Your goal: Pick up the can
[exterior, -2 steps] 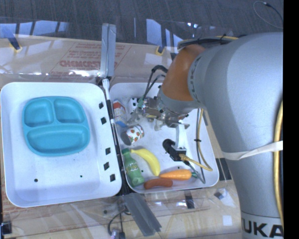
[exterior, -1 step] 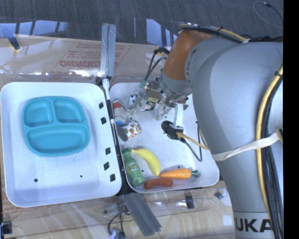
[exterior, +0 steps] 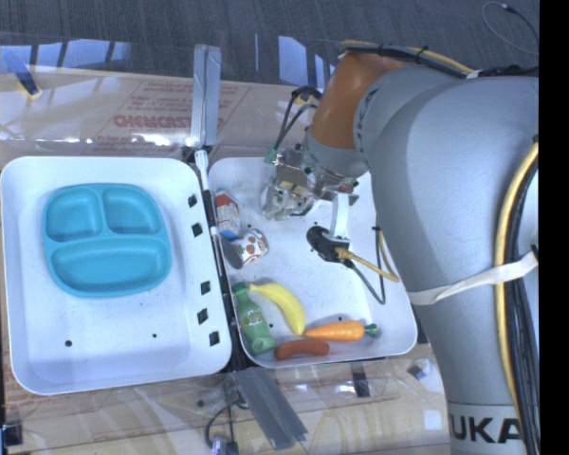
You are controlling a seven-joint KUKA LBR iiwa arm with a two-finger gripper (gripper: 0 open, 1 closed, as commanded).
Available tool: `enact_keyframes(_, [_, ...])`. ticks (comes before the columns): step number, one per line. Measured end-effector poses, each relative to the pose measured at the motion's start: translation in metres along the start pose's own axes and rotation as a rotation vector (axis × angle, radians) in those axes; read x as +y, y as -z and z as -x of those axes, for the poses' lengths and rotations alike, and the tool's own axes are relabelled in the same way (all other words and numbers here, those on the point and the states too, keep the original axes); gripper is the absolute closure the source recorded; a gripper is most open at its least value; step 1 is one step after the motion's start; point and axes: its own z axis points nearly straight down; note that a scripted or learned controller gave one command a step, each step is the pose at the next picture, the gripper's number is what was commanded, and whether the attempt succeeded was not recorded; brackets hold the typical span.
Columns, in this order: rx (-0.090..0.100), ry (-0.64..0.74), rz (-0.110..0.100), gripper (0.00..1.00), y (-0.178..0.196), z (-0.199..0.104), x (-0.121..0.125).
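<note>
presently the gripper [exterior: 286, 197] hangs low over the far half of the right bin [exterior: 391, 335], below the grey arm [exterior: 455, 188] and its orange band. whether the pincer is released or clenched cannot be told from this slant, for the metal parts blur together. the can [exterior: 227, 211], with a red top and a white and blue label, sits against the left wall of that same bin, near the dividing rail. it is just to the left of the gripper and apart from it. just in front of the can lies a small white thing with red marks [exterior: 252, 245], a grey part on its left side. nearer the front, a green bottle [exterior: 252, 321] lies along the left wall, with a yellow banana [exterior: 281, 303] just beside it. an orange carrot [exterior: 336, 331] and a reddish sausage [exterior: 302, 350] lie close to the front wall, the sausage in front of the banana. the left bin [exterior: 24, 349] bears a blue divided plate [exterior: 104, 240], well apart from the gripper.
</note>
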Motion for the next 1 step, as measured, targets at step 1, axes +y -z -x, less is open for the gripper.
enact_keyframes(1, [0.0, 0.001, -0.001, 0.0, -0.0001, -0.0005, -0.0001])
